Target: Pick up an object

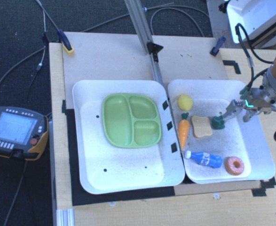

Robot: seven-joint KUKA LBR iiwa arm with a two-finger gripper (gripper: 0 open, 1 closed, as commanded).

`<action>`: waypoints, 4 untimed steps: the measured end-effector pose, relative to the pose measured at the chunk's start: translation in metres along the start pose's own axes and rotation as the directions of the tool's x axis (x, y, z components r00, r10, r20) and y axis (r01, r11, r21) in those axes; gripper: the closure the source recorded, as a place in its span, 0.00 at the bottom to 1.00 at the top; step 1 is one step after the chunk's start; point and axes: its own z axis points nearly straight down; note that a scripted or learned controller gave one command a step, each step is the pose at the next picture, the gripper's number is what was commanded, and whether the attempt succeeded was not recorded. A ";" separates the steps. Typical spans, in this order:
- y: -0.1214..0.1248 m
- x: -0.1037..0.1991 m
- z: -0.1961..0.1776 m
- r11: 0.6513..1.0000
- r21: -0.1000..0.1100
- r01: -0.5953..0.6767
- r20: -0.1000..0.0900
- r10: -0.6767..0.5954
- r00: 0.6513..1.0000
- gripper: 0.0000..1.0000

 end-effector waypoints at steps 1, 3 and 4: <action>0.000 0.000 -0.001 1.000 -0.002 0.000 0.000 0.000 1.000 0.00; -0.008 -0.003 0.106 1.000 0.005 -0.001 -0.002 0.001 1.000 0.00; -0.004 -0.002 0.168 1.000 0.004 0.000 -0.002 0.000 1.000 0.00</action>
